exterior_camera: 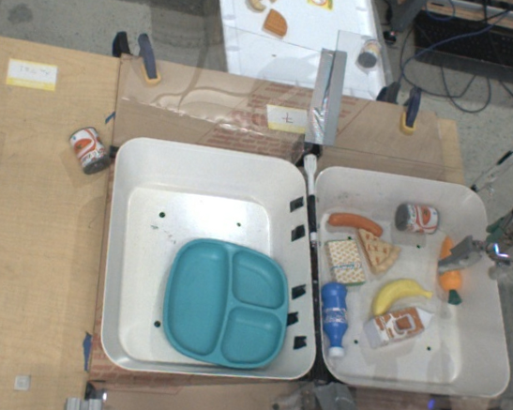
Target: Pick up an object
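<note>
Nearest the camera, low in the left white plastic bin [130,229]: a teal three-compartment plastic tray [224,304], lying flat and bare, apparently a place to set things down rather than a thing to lift.

Across the divider, in the right white plastic bin [490,365], crowded with candidates for the pick. Nearest: a blue plastic bottle with a white label [333,317], lying along the divider wall. Just beside it, a small white-and-brown carton [398,325], tipped on its side, with a yellow toy banana [400,293] touching its upper edge. Further back: a pale square cracker [345,261] beside a tan waffle wedge [378,253], then a red-orange toy sausage [355,224] and a small red-and-white can [417,217] on its side near the far wall.

At the right wall of that bin: the grey metal tool [460,258], lowered among small orange pieces [451,281], probably a toy carrot, seemingly the target. Too small and blurred to tell how far apart the jaws stand, or whether anything sits between them.

Beyond the bins, on the wooden counter [28,215]: a second red-and-white can [87,148], out of reach of the task.
</note>
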Action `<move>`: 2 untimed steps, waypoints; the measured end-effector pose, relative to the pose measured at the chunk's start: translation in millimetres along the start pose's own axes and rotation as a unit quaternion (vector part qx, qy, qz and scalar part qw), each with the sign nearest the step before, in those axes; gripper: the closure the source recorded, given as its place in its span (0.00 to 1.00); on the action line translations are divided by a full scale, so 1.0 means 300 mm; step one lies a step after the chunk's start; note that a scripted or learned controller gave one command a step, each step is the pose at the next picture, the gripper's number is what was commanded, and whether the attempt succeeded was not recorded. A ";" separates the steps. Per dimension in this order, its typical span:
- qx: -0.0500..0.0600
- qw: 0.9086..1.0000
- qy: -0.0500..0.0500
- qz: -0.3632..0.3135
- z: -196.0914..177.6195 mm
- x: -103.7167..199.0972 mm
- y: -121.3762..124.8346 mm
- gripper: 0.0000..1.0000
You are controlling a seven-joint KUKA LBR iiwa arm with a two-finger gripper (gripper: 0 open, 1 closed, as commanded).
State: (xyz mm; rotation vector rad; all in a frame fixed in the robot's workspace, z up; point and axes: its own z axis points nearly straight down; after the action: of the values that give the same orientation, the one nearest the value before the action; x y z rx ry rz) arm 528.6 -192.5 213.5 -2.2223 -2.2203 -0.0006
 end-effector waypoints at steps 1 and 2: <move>-0.001 0.992 0.001 -0.127 0.390 0.067 0.099 0.00; -0.002 0.997 0.001 -0.082 0.401 0.012 0.326 0.00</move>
State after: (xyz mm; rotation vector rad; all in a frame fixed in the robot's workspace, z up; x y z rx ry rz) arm 626.4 -188.9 93.2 -2.0338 -2.3969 -0.0065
